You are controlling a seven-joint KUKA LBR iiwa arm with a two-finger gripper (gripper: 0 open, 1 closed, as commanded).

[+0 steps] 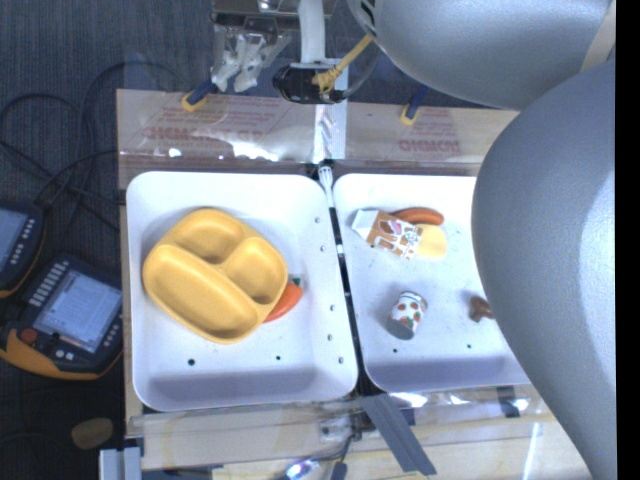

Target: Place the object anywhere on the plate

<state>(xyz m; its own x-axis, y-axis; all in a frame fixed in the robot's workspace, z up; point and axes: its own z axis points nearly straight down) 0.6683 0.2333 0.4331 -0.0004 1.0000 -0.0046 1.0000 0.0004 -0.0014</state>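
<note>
Overhead, two white bins sit side by side on the bench (pixel 230 133). The left bin (pixel 150 368) holds one yellow plate (pixel 213 273) with three hollows, lying at a slant in the bin's middle. One orange-red piece (pixel 287 302) pokes out from beneath the plate's lower right edge, touching it, with most of it hidden.

The right bin (pixel 440 368) holds five loose things. A small printed carton (pixel 390 232) lies near the far wall. A second orange-red piece (pixel 418 215) lies just behind the carton, and a pale yellow piece (pixel 434 244) touches its right side. One white cup with red spots (pixel 405 311) lies on its side nearer the front. A small brown thing (pixel 481 310) is half covered by the arm (pixel 550 268).

The tool (pixel 240 63) hangs past the far edge of the bench, beyond the left bin, well apart from the plate and from every loose thing. Nothing shows in its grasp, and I cannot tell whether it is wide or narrow. Which loose piece is meant for the plate cannot be told. Nothing lies in the plate's hollows.

Two handheld control units (pixel 60 313) lie on the floor to the left.
</note>
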